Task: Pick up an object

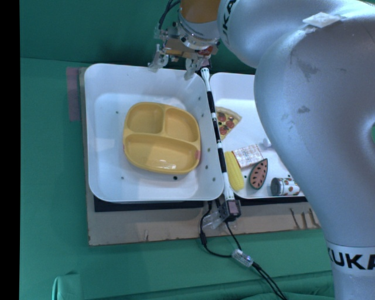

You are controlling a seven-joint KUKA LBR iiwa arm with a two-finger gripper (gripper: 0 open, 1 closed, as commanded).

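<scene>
Two spread fingers tell you the grey two-finger gripper (171, 63) is open and holding nothing, poised over the left white bin's (99, 176) far rim. Your nearest target, the yellow three-compartment plastic plate (162, 138), lies below it, toward the camera.

The big grey KUKA arm (310, 117) is reaching in from the right, its orange band (199, 9) showing above the wrist. The two-finger metal hand (173, 63) is hanging with fingers spread, gripping nothing.
</scene>
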